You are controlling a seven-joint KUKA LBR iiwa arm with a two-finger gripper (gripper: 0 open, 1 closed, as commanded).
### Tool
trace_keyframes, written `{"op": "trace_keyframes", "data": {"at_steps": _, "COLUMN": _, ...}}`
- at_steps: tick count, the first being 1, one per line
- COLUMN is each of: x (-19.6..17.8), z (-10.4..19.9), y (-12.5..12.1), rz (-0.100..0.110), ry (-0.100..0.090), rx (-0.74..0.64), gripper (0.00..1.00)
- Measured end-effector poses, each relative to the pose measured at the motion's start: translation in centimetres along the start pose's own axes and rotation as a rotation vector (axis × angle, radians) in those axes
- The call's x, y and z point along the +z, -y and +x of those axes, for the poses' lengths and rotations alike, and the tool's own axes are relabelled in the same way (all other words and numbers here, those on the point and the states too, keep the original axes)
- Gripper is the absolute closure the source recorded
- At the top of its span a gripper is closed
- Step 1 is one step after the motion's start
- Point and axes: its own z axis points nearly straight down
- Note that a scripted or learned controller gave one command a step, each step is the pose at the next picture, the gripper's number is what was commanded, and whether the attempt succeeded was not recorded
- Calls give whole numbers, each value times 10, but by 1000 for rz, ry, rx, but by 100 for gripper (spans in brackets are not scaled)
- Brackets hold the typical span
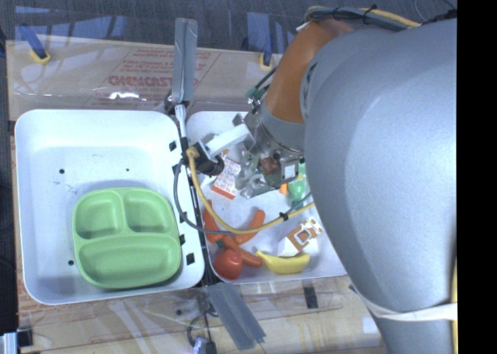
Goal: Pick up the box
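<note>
A small red and white box (225,177) lies flat in the right bin (203,126), near its left wall. My gripper (252,179) hangs low over that bin, right beside the box on its right and close enough that I cannot tell whether they touch. A second small box, orange and white (305,234), rests further front in the same bin, next to the arm. The grey arm with its orange band (289,73) hides the right half of the bin.
Near the right bin's front lie a banana (284,262), a red tomato (227,264) and orange carrots (250,221). A yellow cable (203,209) loops down from the wrist over the divider. The left bin (46,150) holds a green divided plate (126,237).
</note>
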Motion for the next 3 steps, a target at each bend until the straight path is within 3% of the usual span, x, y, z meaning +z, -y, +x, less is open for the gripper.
{"op": "trace_keyframes", "data": {"at_steps": 3, "x": -27, "z": 1, "y": 3, "rz": 5, "ry": 8, "rx": -25, "gripper": 100}}
